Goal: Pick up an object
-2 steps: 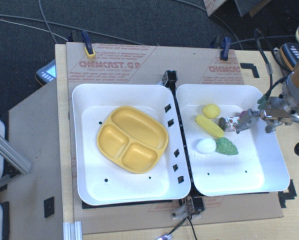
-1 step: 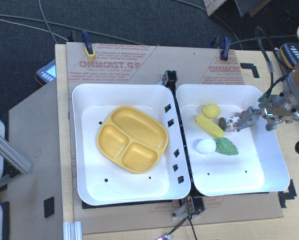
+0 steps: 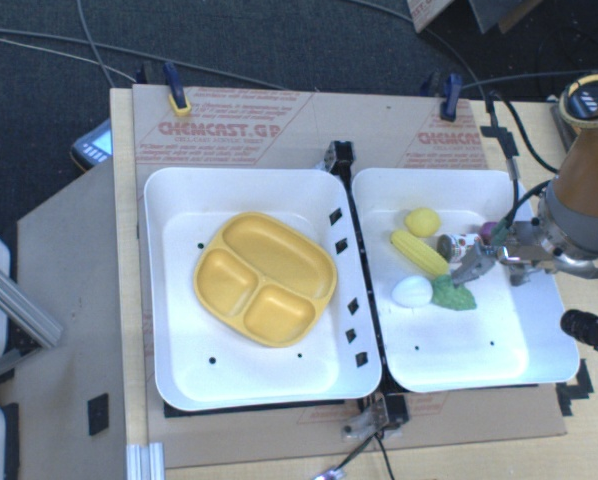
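Observation:
In the right bin (image 3: 479, 353) lie a yellow ball-like fruit (image 3: 423, 221), a yellow corn cob (image 3: 418, 252), a white egg-shaped piece (image 3: 412, 292) and a green leafy piece (image 3: 455, 294). My gripper (image 3: 463, 263) reaches in from the right and hangs low over the bin, just right of the corn cob and above the green piece. Its metal fingers point left and down. No object shows between them.
The left bin (image 3: 179, 348) holds a yellow divided plate (image 3: 264, 278). A black divider with clips (image 3: 351, 268) runs between the bins. The arm's orange band (image 3: 589, 173) sits over the right bin's right rim. Cables run along the bench's far right edge.

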`<state>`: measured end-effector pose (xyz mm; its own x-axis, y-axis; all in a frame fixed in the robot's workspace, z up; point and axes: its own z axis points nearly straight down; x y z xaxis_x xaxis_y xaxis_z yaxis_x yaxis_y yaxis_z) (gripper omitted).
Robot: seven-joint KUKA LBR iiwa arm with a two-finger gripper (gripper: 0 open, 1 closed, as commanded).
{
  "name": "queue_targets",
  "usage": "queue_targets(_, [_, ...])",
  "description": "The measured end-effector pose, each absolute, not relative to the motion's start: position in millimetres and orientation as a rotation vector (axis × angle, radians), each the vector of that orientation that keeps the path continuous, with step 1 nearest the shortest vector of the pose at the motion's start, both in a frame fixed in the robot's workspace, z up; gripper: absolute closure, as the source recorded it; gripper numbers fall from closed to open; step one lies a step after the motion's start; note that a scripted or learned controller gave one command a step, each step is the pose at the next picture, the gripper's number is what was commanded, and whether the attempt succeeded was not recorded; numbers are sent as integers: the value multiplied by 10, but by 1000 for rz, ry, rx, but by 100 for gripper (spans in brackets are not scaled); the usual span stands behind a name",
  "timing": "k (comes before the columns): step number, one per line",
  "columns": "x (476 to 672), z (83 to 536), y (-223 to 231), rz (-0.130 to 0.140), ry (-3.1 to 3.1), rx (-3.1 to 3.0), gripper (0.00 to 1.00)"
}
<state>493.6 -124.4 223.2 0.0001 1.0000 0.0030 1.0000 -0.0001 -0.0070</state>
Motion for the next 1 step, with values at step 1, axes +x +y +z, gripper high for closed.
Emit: queue_targets(1, [4866,1727,-1321,5,-2215,-2218,0])
